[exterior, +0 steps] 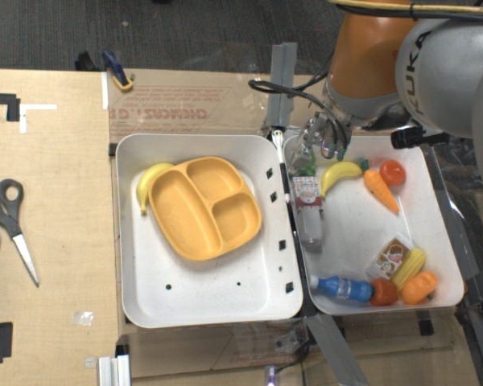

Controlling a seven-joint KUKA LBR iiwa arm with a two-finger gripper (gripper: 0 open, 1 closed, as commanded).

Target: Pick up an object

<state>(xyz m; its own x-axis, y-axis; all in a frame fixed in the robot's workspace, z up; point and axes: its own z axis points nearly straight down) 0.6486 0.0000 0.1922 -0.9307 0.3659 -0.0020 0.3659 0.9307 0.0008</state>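
A: Where is the pincer (326, 141) placed, and how are its fingers set?

B: It is seen at the far left corner of the right bin (435, 215), hanging under the orange band of the arm (402, 47). Whether the fingers are wide or narrow cannot be told; they are blurred against cables and clutter.

A: What is found around it?

B: A clear bottle with a red-and-white label (307, 195) lies just below it, along the bin's left wall. A toy banana (340, 174) lies just beside it, to the lower right. A toy carrot (381, 190) and a red tomato (393, 173) lie farther right. A blue bottle (343, 289), a corn cob (410, 267) and a small printed box (390, 257) are well apart, at the near edge.

A: Which step is judged to be in hand?

B: The approach, it seems. Nothing is seen lifted between the fingers, so the pick is not yet made.

A: What is called for next?

B: Probably a descent onto the bottle or the banana, followed by a closing and a straight lift. The wall beside the bottle leaves little room, so a slip may be risked.
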